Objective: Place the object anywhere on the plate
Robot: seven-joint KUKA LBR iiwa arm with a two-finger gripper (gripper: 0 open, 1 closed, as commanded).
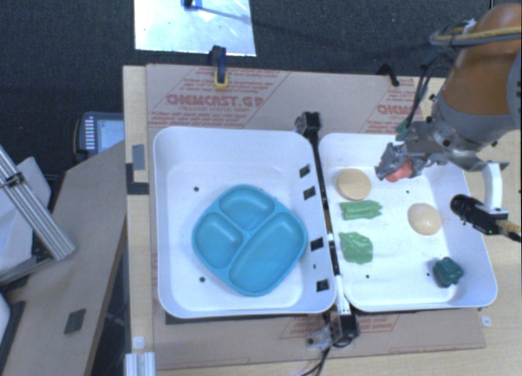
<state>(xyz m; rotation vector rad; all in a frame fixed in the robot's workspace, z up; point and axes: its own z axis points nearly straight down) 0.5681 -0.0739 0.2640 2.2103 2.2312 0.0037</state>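
- Red-orange object (398, 172) seen right at the end effector (393, 165), over the right bin's (481, 285) upper part; apparently clamped, though the grip cannot be told for certain.
- Nearby in that bin: two smooth, rounded beige pieces (353, 183) (424, 218), two crinkled green pieces (360, 210) (356, 247), a dark teal lump (447, 271).
- Well apart, in the left bin (175, 154): glossy blue plate (249, 239), three compartments, nothing on it.
- Judged early: carry across and release left to do.

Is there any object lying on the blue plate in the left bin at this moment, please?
No, the blue plate shows bare compartments, while the loose objects all lie in the right bin.
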